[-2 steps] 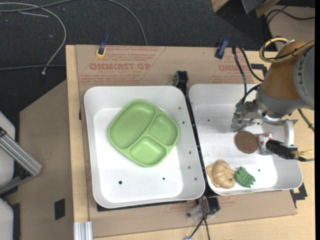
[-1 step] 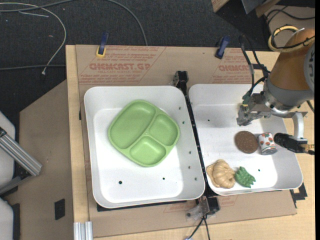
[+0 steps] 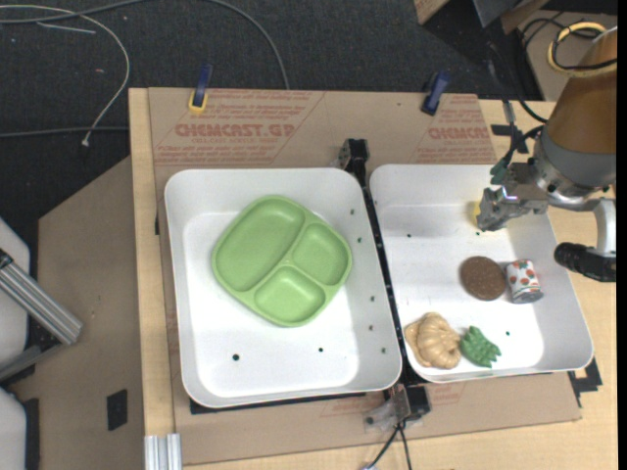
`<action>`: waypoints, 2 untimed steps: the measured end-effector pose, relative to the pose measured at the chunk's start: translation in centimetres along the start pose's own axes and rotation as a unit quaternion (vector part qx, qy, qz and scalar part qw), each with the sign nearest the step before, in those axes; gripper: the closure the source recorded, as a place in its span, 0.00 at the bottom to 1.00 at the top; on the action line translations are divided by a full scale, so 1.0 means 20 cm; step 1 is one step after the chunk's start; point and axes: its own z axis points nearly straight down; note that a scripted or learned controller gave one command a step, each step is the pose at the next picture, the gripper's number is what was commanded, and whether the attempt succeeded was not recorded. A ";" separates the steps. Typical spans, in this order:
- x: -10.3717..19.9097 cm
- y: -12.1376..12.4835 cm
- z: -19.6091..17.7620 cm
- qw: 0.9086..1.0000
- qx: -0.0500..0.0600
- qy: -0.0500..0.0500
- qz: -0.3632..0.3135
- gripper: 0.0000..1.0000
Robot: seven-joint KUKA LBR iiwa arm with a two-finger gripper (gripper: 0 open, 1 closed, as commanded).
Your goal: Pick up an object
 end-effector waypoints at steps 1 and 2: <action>0.26 -0.08 0.03 1.000 0.005 0.002 -0.002 1.00; 0.56 -0.16 0.02 1.000 0.005 0.002 -0.002 1.00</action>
